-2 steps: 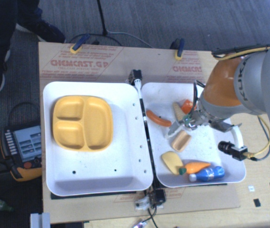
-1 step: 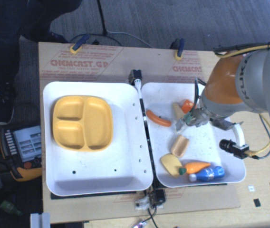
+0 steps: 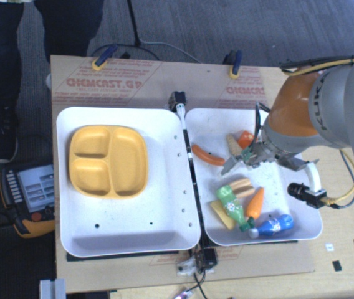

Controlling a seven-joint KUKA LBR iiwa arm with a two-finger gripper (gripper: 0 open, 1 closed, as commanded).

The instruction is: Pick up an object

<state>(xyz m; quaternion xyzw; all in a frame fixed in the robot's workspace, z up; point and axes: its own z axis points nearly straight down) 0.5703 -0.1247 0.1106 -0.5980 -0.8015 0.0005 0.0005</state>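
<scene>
My tool (image 3: 244, 156) hangs low in the right bin (image 3: 301, 232), jaws look parted, probably nothing between them. One sausage (image 3: 207, 155) at its 9 o'clock. One orange piece (image 3: 245, 138) at 12. At 6: one bread roll (image 3: 240, 186), one carrot (image 3: 255, 202), one green block (image 3: 229, 200), one blue bottle (image 3: 274, 226). Left bin (image 3: 127, 235): one yellow divided plate (image 3: 108, 161). Two clamps (image 3: 104, 58) at the desk (image 3: 183, 76) far edge.

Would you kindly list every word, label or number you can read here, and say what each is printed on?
"CHEMCAST GP": red print on the brown board under the bins, left of centre.
Red print on the same board, upper right: probably the same brand, partly cut off, too blurred to confirm.
Nothing else is readable.
</scene>
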